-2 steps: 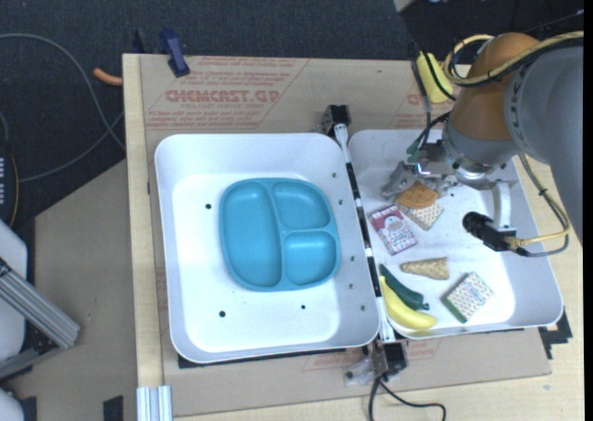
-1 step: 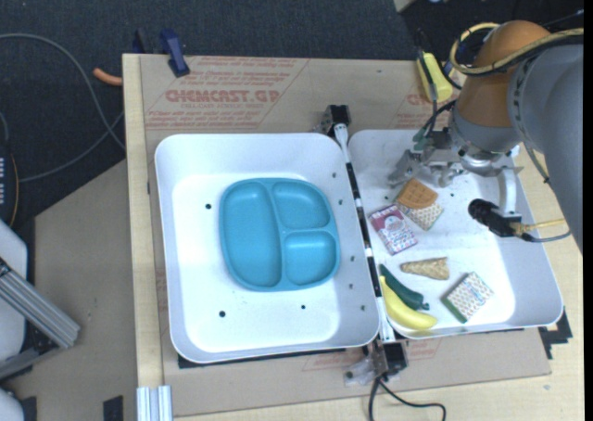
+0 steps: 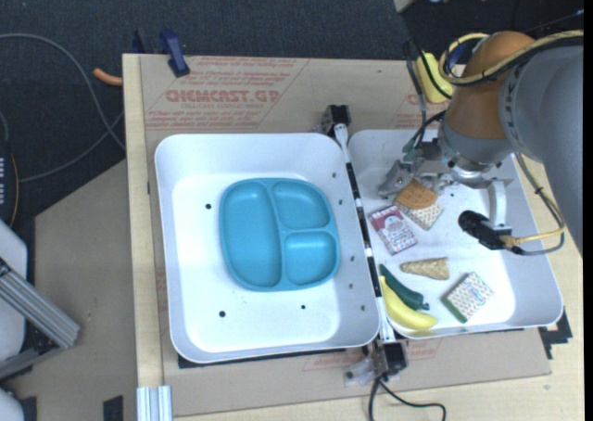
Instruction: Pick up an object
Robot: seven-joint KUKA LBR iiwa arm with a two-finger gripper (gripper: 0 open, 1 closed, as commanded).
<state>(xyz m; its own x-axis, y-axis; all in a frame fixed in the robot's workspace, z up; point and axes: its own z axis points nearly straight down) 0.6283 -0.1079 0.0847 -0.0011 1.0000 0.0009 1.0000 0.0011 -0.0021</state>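
Observation:
The right bin (image 3: 528, 261) holds several small items. A tan waffle-like piece (image 3: 419, 203) lies near its back left. In front of that lies a pink packet (image 3: 393, 228), then a tan wedge (image 3: 427, 268). A yellow banana (image 3: 405, 308) with a green stem rests along the front left wall. A green and white box (image 3: 468, 295) sits at the front. My gripper (image 3: 414, 172) hangs low over the back of the bin, right at the far edge of the waffle-like piece. Nothing is visibly held in it.
The left bin (image 3: 185, 224) carries a blue divided plate (image 3: 277, 231). The grey arm with its orange band (image 3: 482, 85) covers the right bin's back right. A black part (image 3: 480, 227) juts from the arm over the bin. Cables run along the bin's right side.

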